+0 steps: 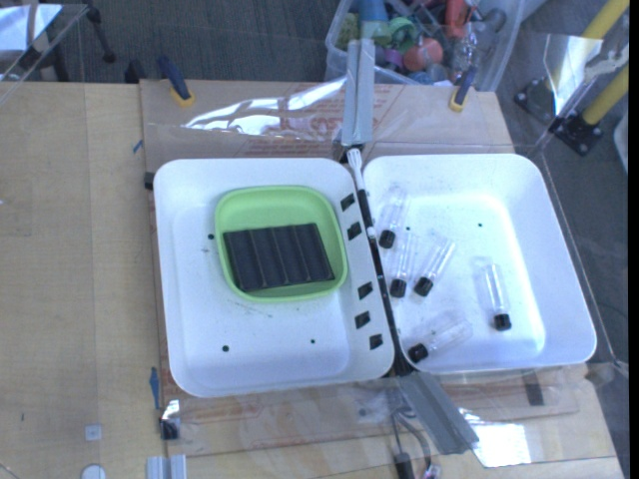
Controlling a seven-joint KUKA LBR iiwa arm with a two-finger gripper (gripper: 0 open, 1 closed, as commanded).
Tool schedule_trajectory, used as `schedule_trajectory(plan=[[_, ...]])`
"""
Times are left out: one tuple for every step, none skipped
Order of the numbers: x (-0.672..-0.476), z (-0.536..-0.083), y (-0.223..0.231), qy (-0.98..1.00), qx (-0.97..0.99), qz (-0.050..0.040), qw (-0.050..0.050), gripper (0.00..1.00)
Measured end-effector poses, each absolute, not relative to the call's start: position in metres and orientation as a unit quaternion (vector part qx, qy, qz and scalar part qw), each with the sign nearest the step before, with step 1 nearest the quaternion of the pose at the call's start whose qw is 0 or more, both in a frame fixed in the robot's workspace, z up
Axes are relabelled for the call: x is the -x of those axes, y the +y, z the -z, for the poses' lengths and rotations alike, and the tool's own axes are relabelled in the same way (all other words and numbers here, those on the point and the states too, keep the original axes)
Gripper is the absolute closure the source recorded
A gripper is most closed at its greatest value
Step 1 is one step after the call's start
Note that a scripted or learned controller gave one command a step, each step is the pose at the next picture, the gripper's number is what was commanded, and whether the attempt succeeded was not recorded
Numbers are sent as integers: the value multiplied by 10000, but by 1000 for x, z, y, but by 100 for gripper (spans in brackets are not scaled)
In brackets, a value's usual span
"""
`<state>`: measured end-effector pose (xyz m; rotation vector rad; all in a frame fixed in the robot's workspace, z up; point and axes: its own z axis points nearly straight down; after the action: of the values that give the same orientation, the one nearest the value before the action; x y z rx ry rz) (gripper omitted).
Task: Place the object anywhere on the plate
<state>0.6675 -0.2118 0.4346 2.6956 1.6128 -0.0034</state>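
Green square plastic plate sitting in left white bin, black ribbed slab hogging its middle. Clear black-capped plastic tubes scattered in right white bin, at plate's three o'clock. Likely trouble: round tube slipping mid-carry, or rolling off those ridges.

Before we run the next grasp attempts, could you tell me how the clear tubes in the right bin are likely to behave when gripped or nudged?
The clear tubes look round and smooth, so they would probably roll and may slip between fingers. They seem small and light.
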Motion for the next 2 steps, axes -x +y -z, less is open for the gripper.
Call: schedule_trajectory(plan=[[-668, -435, -212, 4853, -8743, 15, 0, 0], [-668, -435, -211, 4852, -8744, 14, -1, 0]])
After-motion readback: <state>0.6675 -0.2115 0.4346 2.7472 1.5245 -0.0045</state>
